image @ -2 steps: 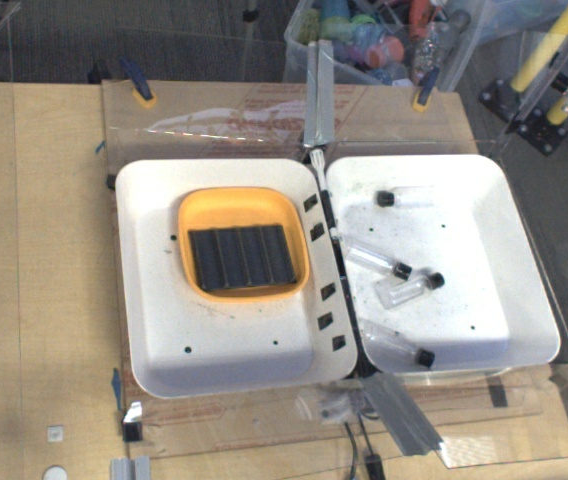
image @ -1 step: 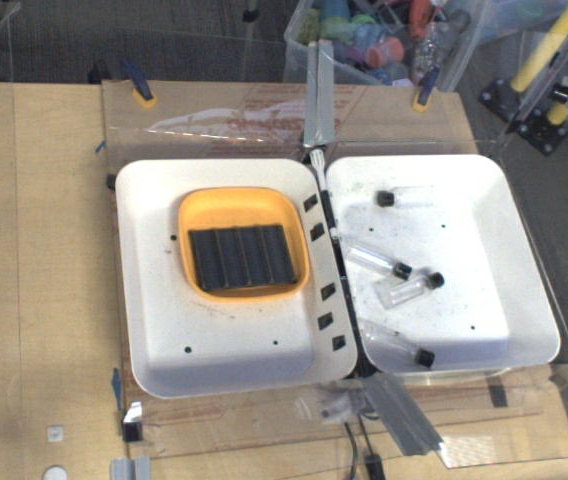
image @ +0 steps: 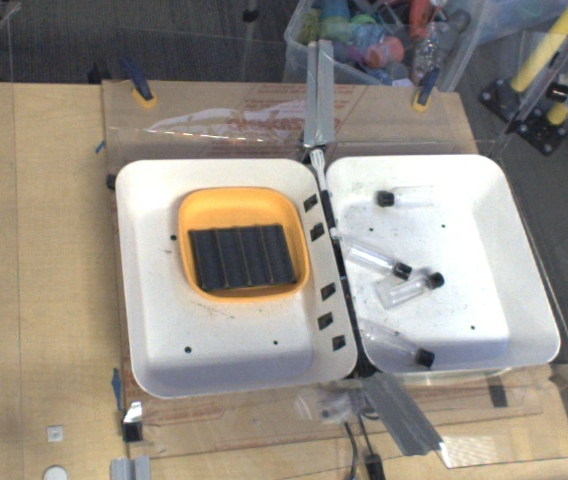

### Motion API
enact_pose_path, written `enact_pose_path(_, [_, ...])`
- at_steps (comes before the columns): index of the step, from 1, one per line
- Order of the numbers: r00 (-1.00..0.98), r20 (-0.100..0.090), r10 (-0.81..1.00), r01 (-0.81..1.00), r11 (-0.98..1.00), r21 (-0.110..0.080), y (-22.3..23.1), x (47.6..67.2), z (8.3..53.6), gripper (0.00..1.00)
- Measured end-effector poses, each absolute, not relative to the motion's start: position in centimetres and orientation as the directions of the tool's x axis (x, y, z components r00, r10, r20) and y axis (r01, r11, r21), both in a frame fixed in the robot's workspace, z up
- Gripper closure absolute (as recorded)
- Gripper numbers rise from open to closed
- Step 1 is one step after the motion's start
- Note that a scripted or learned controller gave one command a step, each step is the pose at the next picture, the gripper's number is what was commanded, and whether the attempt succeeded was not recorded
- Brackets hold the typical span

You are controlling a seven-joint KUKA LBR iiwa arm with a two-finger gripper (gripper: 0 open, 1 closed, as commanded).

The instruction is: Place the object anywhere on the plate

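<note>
Camera view: pick one tube (image: 404, 288) from right bin (image: 484, 183), grab its middle, set gently on plate (image: 239, 200) beside black block (image: 241, 256). Cannot tell end effector state.

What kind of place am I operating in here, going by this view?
Likely a robotics lab bench: two white bins taped side by side on a wooden table, an orange plate in the left one, and a clear tub of toys behind.

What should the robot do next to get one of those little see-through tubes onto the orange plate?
Probably reach down into the right bin and grab one clear tube with a black cap. All the tubes lie there, while the orange plate sits in the left bin, carrying a dark ridged block.
</note>
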State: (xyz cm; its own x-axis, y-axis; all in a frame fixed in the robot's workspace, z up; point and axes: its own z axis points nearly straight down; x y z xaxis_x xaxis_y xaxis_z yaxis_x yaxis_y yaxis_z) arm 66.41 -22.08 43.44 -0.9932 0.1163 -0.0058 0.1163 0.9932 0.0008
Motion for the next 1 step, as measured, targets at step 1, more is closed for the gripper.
enact_pose_path(1, [-0.954, -0.007, -0.300, -0.300, 0.954, -0.001, -22.24, 66.55, 43.44, 1.00])
